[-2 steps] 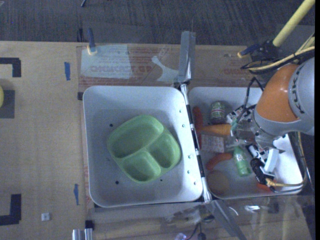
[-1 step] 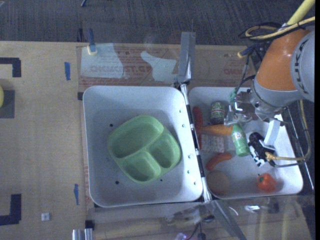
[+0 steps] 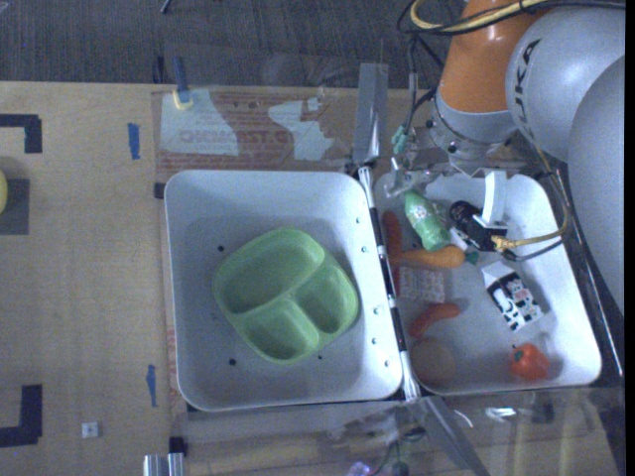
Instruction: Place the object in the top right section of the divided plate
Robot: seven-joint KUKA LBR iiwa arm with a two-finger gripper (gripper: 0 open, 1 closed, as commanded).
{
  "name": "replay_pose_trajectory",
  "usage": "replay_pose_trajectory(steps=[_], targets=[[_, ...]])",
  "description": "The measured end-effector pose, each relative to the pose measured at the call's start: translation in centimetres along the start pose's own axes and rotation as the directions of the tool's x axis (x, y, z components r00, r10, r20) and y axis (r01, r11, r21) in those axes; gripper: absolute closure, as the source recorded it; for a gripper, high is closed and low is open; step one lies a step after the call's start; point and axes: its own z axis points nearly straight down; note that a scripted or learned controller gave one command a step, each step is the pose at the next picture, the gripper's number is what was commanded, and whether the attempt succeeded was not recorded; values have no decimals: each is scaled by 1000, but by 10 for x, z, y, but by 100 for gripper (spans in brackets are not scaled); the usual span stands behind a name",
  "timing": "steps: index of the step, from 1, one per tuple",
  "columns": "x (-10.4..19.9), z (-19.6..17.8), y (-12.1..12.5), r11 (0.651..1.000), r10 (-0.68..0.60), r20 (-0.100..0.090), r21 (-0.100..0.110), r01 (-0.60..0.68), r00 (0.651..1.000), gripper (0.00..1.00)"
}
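The arm (image 3: 556,77) — grey w/ orange band — is seen reaching in from the right, over the top of the right bin (image 3: 580,305). The left bin (image 3: 189,216) is set just beside it, rims touching along the middle. In the left bin a green divided plate (image 3: 286,294) is laid, slightly rotated, w/ three sections; nothing is seen in any of them, incl. the top right one.

The gripper (image 3: 417,172) is lowered at the right bin's top left corner, just above a green bottle-like item (image 3: 426,220). Whether it is wide or narrow can't be told — its tip is blurred and partly hidden by wrist hardware; nothing is clearly seen held.

Other objs are scattered in the right bin: an orange carrot (image 3: 437,259) just below the green item, a red piece (image 3: 393,236) against the left wall, a pinkish patterned packet (image 3: 422,286), a red pepper-like piece (image 3: 435,315), a brownish round obj (image 3: 433,361), a black-and-white cow-pattern carton (image 3: 516,300), a red tomato (image 3: 529,362) near the bottom right corner.
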Motion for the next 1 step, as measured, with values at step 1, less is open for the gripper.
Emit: replay_pose_trajectory(steps=[1], targets=[[55,3,-4,991,-134,-2,3,134,991,100]])
